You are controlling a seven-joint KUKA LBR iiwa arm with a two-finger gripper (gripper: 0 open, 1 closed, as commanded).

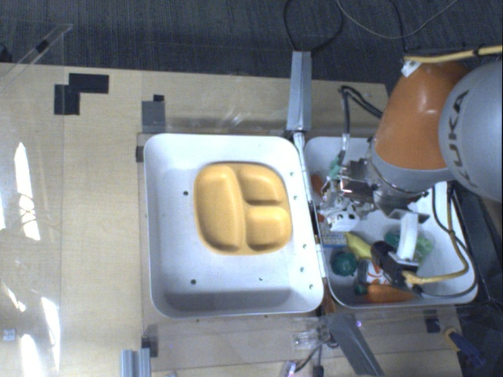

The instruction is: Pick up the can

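Camera view: I look down at a slant on two white bins side by side, with the grey arm reaching in from the right.
Claw: it hangs over the left part of the right bin, close to the wall next to the other bin. Its metal parts blur into the clutter beneath.
Claw state: I cannot tell whether it is spread or pressed together.
Can: I cannot single it out in the jumble under and around the claw, so I cannot give its exact place, its long axis or which way it points.
Teal round thing: near the claw, on its near-edge side.
Yellow curved thing: just beside the teal one, lying slantwise between it and the claw.
Orange thing: beyond those two from the claw, against the bin's near wall.
Green thing: apart from the claw, toward the view's right.
Left bin: on the claw's other side, at the view's left.
Yellow tray: in the left bin, apart from the claw, with one long compartment and two smaller ones.
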